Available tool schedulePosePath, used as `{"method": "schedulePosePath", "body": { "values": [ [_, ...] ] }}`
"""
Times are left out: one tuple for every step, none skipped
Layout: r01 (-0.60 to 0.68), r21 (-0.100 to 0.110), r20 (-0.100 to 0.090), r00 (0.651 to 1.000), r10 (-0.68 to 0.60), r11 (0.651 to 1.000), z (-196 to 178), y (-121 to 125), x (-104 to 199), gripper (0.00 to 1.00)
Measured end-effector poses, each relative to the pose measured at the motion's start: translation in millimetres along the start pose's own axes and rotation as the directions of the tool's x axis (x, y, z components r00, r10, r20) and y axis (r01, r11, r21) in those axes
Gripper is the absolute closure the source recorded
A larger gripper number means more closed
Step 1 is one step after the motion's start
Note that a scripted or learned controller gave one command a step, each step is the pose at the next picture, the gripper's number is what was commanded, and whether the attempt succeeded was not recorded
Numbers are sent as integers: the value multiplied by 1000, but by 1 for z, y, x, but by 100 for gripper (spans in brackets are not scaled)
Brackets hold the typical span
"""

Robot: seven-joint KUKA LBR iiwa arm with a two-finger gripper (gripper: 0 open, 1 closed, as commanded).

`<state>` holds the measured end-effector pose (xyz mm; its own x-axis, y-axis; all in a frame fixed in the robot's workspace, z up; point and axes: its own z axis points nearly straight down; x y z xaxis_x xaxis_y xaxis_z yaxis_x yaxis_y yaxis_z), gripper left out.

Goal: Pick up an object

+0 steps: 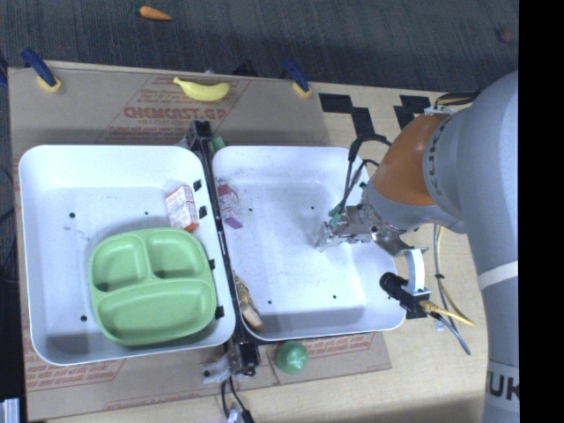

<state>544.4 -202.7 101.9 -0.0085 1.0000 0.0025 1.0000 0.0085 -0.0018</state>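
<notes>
Tool (328, 233) fingers too small to tell, arm (476, 183) cut off at right

Even overhead light brightens both white bins (291, 161), casting soft shadows along their walls; the frame stays slightly soft and grainy.

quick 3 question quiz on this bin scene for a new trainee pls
1. True or false: the green tray lies in the left bin.
2. Which thing lies on the cardboard above the bins? A) banana B) green ball C) small carton
3. Fill in: the gripper hangs over the ___ bin.

Key:
1. True. The tray fills the lower part of the left bin.
2. A. The ball sits below the bins, and the carton is inside the left bin beside the tray.
3. Right. The gripper is over its right half, with nothing seen between the fingers.
</notes>
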Motion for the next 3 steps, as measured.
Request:
{"method": "schedulePosePath", "body": {
  "values": [
    [-5,0,2,1000,5,1000,-59,-68,-8,100],
    [-5,0,1,1000,5,1000,-58,-68,-8,0],
    [-3,0,1,1000,3,1000,-33,-13,-7,0]
  ]
}}
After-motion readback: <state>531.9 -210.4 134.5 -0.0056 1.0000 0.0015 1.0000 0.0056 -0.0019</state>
